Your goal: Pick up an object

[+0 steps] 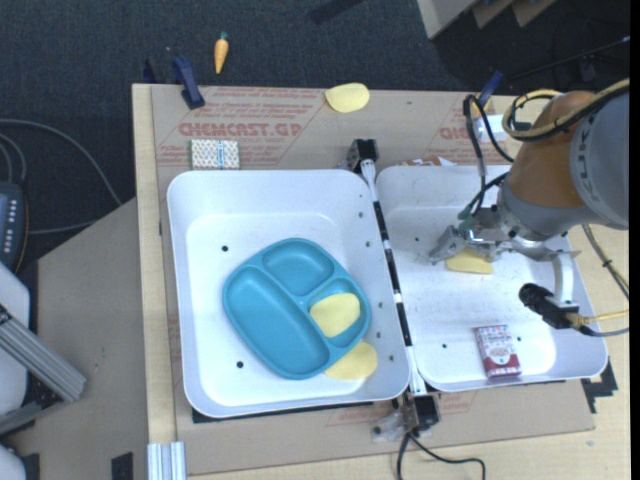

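Camera view, right of centre: we could not tell the gripper's [462, 249] state; the yellow piece [470, 263] beneath looked light, soft, best pinched mid-body.

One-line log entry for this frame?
arm: over right bin | gripper: low, at yellow piece | grasp: unconfirmed | red packet: near front of the same bin | left bin: blue tray
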`<state>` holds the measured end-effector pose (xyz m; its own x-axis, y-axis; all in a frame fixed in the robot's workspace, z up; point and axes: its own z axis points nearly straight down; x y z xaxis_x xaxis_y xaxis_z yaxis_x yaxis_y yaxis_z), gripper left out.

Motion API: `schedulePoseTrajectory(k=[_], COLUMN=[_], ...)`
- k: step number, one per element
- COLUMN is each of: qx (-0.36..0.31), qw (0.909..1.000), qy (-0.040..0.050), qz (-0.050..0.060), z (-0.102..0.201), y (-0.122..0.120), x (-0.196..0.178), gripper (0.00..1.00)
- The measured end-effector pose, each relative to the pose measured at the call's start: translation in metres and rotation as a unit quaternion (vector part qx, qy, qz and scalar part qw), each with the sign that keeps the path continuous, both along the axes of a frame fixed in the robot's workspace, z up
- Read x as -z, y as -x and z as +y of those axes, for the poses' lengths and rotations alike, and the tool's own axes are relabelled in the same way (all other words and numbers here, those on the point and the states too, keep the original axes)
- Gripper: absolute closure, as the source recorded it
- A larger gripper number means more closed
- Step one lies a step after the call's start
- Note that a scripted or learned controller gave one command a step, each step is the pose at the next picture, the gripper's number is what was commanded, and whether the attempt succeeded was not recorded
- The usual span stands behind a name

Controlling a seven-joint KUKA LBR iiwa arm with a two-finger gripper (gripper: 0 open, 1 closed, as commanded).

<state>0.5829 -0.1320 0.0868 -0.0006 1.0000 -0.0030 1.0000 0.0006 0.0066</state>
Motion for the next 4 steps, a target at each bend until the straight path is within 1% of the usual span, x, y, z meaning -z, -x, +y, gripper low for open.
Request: schedulePoseTrajectory(k=[1,2,3,4], qx=[0.001,0.000,0.000,0.000], qw=[1.0000,1.0000,1.0000,1.0000], qy=[0.0014,0.0011,-0.0001,-0.0011], qz=[-0.002,-0.002,0.000,0.002], z=[-0.001,-0.001,0.033,0.029], y=[-0.001,-0.001,0.009,-0.010], x=[-0.011,-0.011,0.000,0.001], gripper=[1.00,0.00,0.00,0.00])
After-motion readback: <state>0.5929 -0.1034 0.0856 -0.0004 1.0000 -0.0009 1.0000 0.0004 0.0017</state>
